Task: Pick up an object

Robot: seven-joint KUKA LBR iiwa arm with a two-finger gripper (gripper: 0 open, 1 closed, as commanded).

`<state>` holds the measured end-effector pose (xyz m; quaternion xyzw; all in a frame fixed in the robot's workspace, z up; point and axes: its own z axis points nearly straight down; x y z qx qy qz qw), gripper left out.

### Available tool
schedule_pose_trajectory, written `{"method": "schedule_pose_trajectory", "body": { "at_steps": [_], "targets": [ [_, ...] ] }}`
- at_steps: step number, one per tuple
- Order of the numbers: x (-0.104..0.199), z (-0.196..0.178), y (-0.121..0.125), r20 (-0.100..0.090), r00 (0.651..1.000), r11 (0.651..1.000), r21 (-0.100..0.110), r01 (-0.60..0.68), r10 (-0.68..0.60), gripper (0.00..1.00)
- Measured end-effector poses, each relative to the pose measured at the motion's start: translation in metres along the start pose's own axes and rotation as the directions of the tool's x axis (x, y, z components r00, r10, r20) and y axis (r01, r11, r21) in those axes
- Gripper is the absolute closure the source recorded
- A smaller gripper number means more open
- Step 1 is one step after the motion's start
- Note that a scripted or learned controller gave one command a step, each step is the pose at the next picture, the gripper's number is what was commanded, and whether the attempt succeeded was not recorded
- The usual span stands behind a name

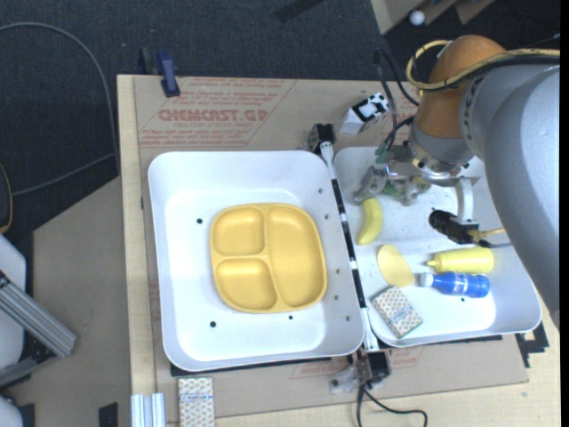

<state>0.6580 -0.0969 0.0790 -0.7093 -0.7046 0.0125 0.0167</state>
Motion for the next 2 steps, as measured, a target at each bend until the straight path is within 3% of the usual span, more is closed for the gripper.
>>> {"method": "schedule_pose_trajectory", "body": {
  "at_steps": [1,2],
  "targets": [
    [-0.002,-0.01,-0.001,0.007,1.0,1.0,0.002,0.001,-0.001,1.0],
    [0.078,-0.104,-0.053,0.004,1.0,0.999,-0.041,0.009,-0.009,1.0]
  ]
}}
